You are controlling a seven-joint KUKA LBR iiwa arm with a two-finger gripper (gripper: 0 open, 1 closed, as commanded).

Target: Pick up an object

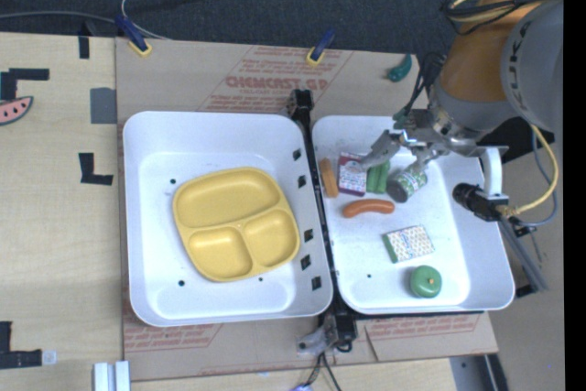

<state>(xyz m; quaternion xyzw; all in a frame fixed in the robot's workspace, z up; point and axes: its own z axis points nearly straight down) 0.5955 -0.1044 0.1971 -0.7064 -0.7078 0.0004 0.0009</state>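
Here the claw (396,162) hangs low over the upper part of the right bin (476,284), its two grey fingers spread apart with nothing between them. One finger (377,151) slants down toward a green block (376,179); the other sits just above a small grey-green can (407,183), which lies tilted on its side with a pale patterned label, close to the finger though whether they touch cannot be told. Just left of the green block lies a purple-and-white packet (352,176), and beside that a slim orange piece (327,178) near the bin's left wall. Below them rests an orange-red sausage (368,208), then a square speckled green-and-white packet (408,243), and nearest the lower edge a green apple-like fruit (425,281). The left bin (146,197) holds a yellow divided tray (235,222) with three compartments. Both bins sit on cardboard laid over the bench (55,243).
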